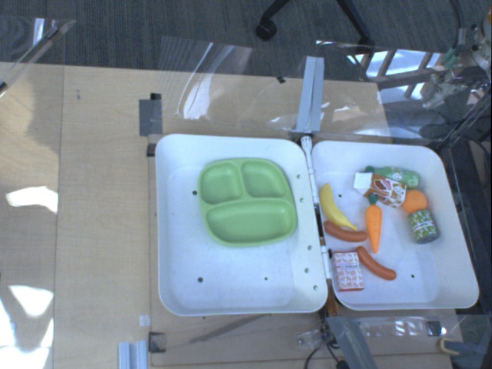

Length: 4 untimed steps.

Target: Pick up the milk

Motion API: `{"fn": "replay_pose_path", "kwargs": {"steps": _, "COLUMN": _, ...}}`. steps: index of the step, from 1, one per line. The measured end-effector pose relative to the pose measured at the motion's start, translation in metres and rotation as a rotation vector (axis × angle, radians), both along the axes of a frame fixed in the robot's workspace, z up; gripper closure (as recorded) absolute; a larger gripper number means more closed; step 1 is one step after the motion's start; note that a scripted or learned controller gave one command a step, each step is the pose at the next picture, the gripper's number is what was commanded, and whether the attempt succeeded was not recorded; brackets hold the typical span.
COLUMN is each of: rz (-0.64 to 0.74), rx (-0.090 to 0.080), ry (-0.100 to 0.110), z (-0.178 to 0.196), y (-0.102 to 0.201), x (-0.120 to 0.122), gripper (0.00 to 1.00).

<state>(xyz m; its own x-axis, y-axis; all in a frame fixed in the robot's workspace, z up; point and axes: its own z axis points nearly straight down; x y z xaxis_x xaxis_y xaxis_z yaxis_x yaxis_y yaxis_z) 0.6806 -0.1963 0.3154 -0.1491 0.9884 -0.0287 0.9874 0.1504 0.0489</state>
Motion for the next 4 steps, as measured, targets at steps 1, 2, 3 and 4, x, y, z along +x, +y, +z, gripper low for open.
{"fn": "replay_pose_path", "kwargs": {"steps": 1, "rz": -0.392, "rx": 0.03, "ry": 0.042, "z": -0.041, "y": -0.008, "x": -0.031, "gripper": 1.0}}
{"fn": "replay_pose_path", "kwargs": {"steps": 2, "rz": -0.383, "rx": 0.028, "ry": 0.033, "z": -0.028, "y": -0.007, "x": -0.029, "gripper": 1.0}}
{"fn": "replay_pose_path", "kwargs": {"steps": 3, "rz": -0.376, "rx": 0.025, "ry": 0.023, "z": -0.015, "y": -0.005, "x": -0.027, "gripper": 1.0}}
{"fn": "replay_pose_path", "kwargs": {"steps": 4, "rz": -0.368, "rx": 0.023, "ry": 0.013, "z": -0.003, "y": -0.004, "x": -0.025, "gripper": 1.0}}
